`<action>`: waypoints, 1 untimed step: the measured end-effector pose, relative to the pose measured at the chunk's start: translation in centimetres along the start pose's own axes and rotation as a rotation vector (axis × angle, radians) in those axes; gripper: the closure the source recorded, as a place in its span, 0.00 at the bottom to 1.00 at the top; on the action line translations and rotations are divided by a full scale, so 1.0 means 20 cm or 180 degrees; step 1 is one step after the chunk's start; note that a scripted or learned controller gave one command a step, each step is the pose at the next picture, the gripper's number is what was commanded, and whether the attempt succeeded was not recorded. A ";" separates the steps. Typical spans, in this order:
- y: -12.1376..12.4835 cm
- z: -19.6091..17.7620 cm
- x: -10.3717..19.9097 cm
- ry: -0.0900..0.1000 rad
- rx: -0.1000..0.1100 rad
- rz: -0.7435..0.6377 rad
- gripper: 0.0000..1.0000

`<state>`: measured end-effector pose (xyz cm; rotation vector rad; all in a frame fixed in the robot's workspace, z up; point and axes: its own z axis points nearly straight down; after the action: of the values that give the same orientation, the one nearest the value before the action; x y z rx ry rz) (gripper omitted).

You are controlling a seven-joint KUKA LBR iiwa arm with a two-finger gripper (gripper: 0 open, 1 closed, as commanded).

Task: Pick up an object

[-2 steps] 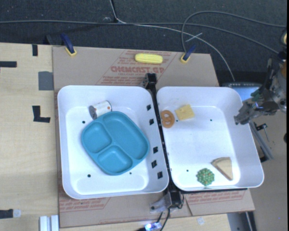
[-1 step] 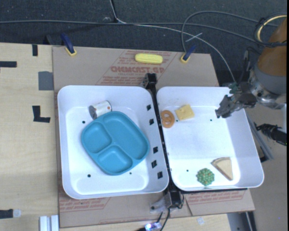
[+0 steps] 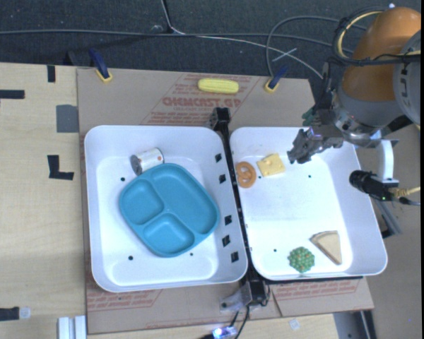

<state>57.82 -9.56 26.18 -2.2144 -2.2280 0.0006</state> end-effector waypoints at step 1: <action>0.09 0.09 0.23 -0.0004 0.0003 0.0009 1.00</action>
<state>59.60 -4.87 24.47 -2.2176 -2.2251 0.0031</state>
